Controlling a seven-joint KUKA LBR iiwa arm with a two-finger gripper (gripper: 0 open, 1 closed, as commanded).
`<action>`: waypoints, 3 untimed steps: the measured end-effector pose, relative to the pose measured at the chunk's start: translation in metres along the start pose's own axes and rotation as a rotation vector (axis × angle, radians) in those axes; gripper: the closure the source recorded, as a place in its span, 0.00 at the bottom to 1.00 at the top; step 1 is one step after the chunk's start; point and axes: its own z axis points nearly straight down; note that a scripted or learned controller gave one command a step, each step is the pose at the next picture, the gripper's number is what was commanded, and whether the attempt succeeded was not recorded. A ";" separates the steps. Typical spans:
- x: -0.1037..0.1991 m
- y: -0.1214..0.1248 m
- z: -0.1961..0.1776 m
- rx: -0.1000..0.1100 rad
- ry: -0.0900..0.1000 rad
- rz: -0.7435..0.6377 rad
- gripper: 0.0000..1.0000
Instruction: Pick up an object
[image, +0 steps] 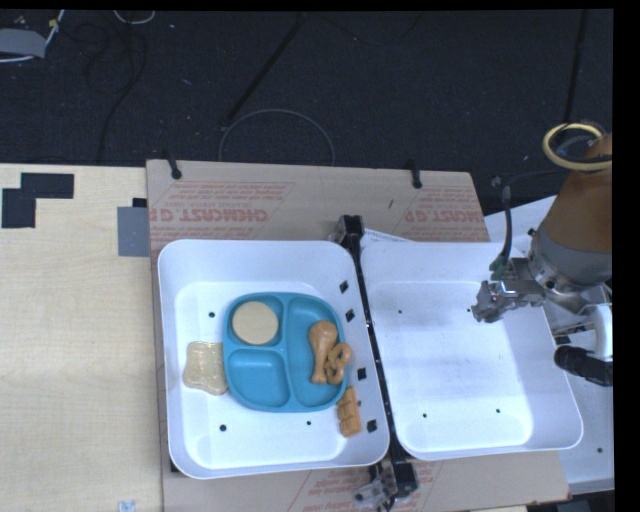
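A blue divided plate lies in the left bin. A round tan cookie rests in its upper-left section. A tan pretzel-like piece lies in its right section. A pale bread-like piece sits on the bin floor just left of the plate. A small brown piece lies at the plate's lower right. My gripper hangs over the right side of the right bin, far from these objects. Nothing shows between its fingers.
The grey arm with its orange band enters from the right, above the right bin's right wall. A black divider with clips runs between the two bins. Cardboard lies under the bins, with wooden bench to the left.
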 end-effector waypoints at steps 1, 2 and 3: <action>-0.003 -0.003 -0.063 -0.003 -0.001 0.000 1.00; 0.054 -0.021 -0.063 0.004 0.003 -0.003 1.00; 0.100 -0.025 -0.053 0.005 0.002 -0.002 1.00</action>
